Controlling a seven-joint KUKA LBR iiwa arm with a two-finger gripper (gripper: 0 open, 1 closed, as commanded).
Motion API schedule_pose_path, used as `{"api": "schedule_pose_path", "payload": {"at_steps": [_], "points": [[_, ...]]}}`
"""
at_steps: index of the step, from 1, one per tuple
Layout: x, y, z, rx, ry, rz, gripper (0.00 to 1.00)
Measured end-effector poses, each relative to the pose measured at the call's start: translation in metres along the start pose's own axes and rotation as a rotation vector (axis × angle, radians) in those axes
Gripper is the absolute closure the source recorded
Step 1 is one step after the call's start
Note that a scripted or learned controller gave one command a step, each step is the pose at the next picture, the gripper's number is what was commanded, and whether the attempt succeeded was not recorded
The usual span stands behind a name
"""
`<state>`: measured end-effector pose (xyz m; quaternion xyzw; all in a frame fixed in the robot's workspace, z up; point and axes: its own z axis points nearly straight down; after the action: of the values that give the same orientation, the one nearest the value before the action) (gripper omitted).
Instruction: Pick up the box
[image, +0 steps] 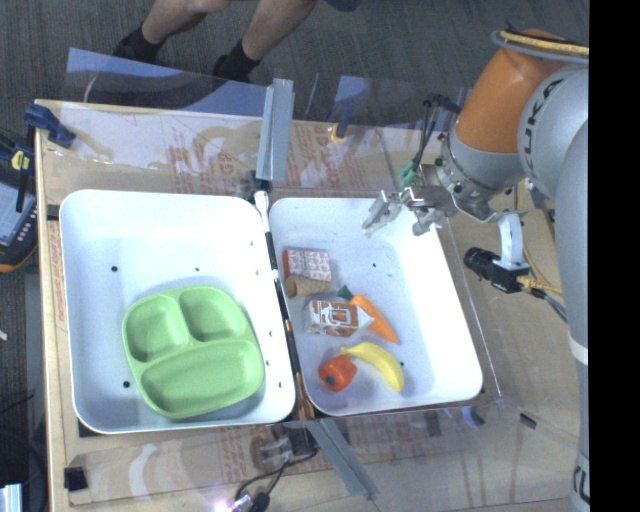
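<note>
1. Far left edge: a dark device with yellow trim (14, 205) is cut off by the frame; I cannot make out what it is. A blue clamp-like piece (48, 122) sits at the bench's back left corner.
2. Left bin (90, 225): white, shallow. A green divided tray (194, 350) with three compartments lies toward its front.
3. A grey metal bar (272, 130) runs back from the seam where the two bins meet.
4. Right bin (440, 330), contents grouped along its left and centre:
   - a small box (308, 264) with red-and-white print, near the left wall, toward the back; print too small to read;
   - just in front of it a tan, cork-like piece (298, 287), hard to identify;
   - a carton (333, 317) with brown and white print, lying flat;
   - a toy carrot (374, 316) touching the carton's right side;
   - a banana (379, 364) and a red pepper-like toy (338, 373) nearest the front wall.
5. Gripper (402, 214): over the back part of the right bin, well apart from the box. Its two fingers stand apart with nothing between them.
6. Arm (520, 110): orange band and grey casing at the right, partly cut off. Black cabling (505, 272) hangs beside it.
7. Bench (150, 150): pale wood-coloured board with faint red print, under a glossy sheet that throws blue glare at the back.
8. Room: dark carpet (400, 40) behind the bench; a person's legs and dark shoes (215, 35) at the top, cut off above the knees.
</note>
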<state>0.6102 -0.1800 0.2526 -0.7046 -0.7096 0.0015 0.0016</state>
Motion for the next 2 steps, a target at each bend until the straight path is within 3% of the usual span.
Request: {"api": "schedule_pose_path", "payload": {"at_steps": [1, 2], "points": [[0.069, 0.002, 0.157, -0.01, -0.007, -0.181, 0.0], [0.068, 0.003, 0.145, -0.013, -0.011, -0.185, 1.0]]}}
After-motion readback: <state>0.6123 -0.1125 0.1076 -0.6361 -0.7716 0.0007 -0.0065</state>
